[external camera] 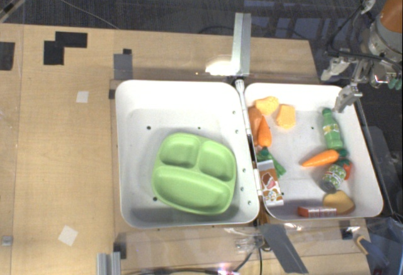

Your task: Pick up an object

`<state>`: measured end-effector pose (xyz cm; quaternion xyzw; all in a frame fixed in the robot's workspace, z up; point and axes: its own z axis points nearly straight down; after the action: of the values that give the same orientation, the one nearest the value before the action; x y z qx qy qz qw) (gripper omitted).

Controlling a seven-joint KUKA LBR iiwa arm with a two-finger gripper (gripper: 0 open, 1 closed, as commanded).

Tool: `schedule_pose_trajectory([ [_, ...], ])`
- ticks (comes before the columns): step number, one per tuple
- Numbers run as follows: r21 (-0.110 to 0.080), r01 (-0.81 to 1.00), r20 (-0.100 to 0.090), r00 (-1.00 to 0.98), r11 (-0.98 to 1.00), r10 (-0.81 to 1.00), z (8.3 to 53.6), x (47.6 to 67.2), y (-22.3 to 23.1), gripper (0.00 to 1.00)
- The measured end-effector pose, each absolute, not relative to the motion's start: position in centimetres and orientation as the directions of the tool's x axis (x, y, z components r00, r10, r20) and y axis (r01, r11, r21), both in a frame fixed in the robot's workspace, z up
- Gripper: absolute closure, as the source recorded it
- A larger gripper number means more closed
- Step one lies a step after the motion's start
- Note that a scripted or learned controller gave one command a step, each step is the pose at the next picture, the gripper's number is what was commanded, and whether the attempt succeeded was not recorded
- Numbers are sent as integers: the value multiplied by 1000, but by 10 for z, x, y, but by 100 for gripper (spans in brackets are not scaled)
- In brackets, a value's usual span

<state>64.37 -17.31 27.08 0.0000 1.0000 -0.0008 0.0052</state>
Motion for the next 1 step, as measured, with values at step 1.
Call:
schedule_pose_trajectory([
  [1,2,14,3,-1000,1000,14,131,662,-205,0],
])
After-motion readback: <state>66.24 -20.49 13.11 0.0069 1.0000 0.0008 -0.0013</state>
